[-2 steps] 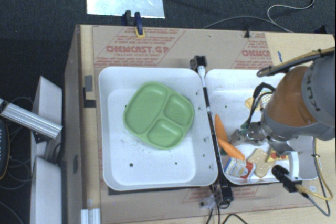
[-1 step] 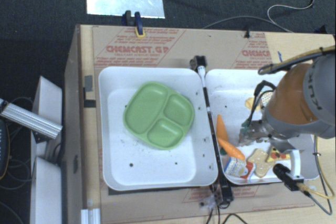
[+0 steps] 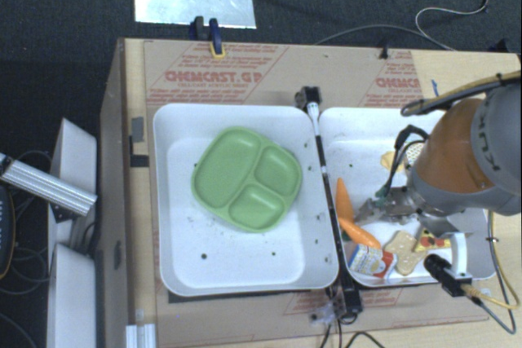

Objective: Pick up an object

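Jaws hidden beneath the arm [image 3: 457,163], reaching into right bin [image 3: 359,130].

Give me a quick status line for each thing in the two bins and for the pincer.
Green divided plate: right way up, lying flat in the left bin, nothing on it.
Carrot: lying loose along the right bin's left wall.
Small packets: heaped in the right bin's near corner.
Pincer: low over the right bin, beside the carrot; grip unclear.
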`<act>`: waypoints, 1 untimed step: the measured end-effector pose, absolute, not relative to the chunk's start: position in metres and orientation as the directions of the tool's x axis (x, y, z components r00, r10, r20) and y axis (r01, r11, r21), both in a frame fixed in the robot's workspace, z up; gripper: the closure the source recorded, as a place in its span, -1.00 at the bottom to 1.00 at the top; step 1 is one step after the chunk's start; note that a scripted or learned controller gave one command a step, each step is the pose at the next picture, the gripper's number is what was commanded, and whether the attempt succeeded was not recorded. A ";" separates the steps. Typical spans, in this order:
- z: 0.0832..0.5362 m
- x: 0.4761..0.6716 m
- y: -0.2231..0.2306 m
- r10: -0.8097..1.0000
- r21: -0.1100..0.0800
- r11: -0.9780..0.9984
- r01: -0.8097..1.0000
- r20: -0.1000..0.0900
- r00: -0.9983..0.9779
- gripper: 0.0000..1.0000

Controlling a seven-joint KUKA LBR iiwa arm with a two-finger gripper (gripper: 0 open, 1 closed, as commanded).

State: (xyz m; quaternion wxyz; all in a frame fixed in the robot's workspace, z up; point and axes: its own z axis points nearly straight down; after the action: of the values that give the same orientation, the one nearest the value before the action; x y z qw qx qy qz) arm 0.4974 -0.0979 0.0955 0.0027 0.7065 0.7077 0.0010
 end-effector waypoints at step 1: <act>0.106 0.498 -0.098 1.000 0.007 0.004 1.000 -0.002 -0.004 1.00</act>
State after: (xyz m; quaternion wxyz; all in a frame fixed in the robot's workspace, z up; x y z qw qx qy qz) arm 0.4984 -0.0979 0.1058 0.0032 0.7058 0.7084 0.0017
